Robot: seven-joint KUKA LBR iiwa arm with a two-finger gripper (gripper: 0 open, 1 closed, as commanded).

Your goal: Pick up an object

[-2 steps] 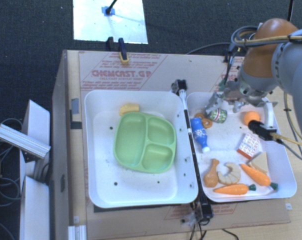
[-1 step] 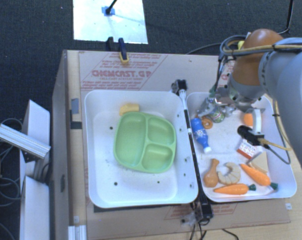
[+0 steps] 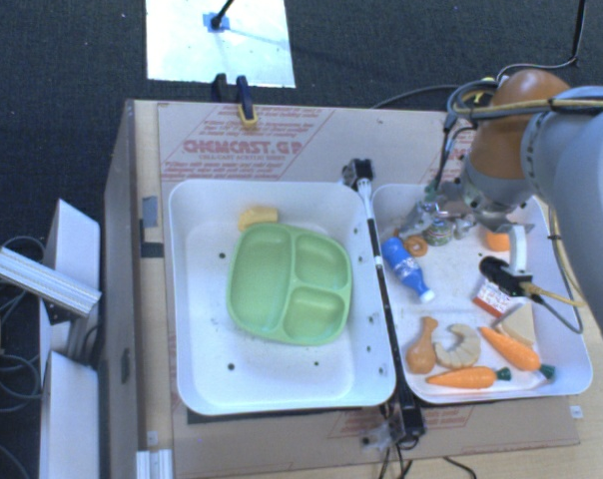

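Note:
My gripper (image 3: 436, 220) is low over the back left part of the right bin (image 3: 571, 367), with the grey arm and its orange band behind it. Just in front of it lie a small orange ring (image 3: 415, 246) and a blue bottle (image 3: 405, 267) with a white cap. An orange piece (image 3: 497, 240) sits to the gripper's right. Nearer the front of that bin lie a red and white box (image 3: 494, 298), a drumstick (image 3: 421, 343), a pale croissant-like piece (image 3: 458, 345) and two carrots (image 3: 510, 348) (image 3: 468, 376). I see nothing lifted.
The left bin (image 3: 207, 367) holds a green divided plate (image 3: 290, 285) and a small yellow item (image 3: 258, 217) behind it. A black bar (image 3: 373, 257) runs between the two bins. Cardboard (image 3: 242, 138) lies behind the bins.

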